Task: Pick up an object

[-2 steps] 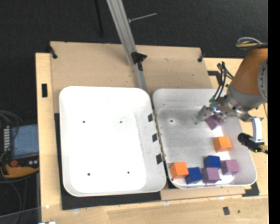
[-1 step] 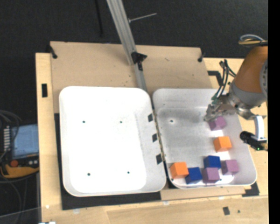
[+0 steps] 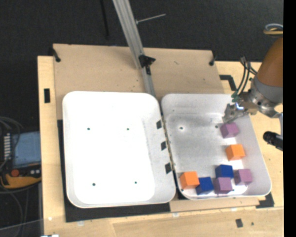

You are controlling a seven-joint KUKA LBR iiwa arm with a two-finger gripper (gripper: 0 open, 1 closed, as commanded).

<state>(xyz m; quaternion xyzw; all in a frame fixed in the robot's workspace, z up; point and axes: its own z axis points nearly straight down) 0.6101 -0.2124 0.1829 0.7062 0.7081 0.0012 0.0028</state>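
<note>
While the hand (image 3: 230, 113) hangs over the far right part of the right bin (image 3: 197, 107), whether it is wide or narrow cannot be told from this slant. Just near of it lies a purple cube (image 3: 230, 130), apart from its neighbours, so likely the easiest target: come straight down, straddle it squarely, then close. Nearer lie an orange cube (image 3: 235, 152) and a crowded cluster along the near wall. On the counter (image 3: 113, 65), the left bin (image 3: 111, 147) sits alongside.

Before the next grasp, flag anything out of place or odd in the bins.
Nothing is spilled or damaged. All seven blocks lie in the right bin, crowded toward its right side and near edge. The hand hovers beside the upper purple block.
</note>
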